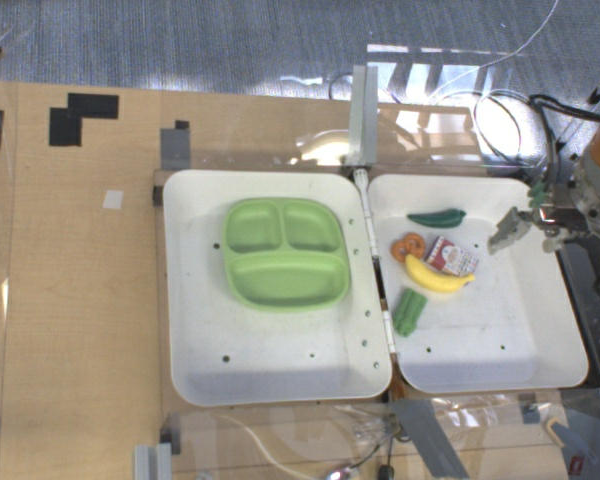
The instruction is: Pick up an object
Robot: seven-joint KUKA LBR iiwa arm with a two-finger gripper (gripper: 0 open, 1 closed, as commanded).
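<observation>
The right bin [500,348] holds a small cluster of objects at its left side. A dark green pepper [437,218] lies farthest back. In front of it are an orange round piece [411,247] and a red and white box [451,257]. A yellow banana [438,276] rests against the box. A light green block [410,311] lies nearest the front. My gripper [528,235] hangs over the bin's right rear part, to the right of the box. It is open, and nothing is between its fingers [505,231].
The left bin [200,358] holds a light green divided plate [285,253]. A metal divider post [361,118] stands behind the joint of the two bins. White cable loops [500,118] lie behind the right bin.
</observation>
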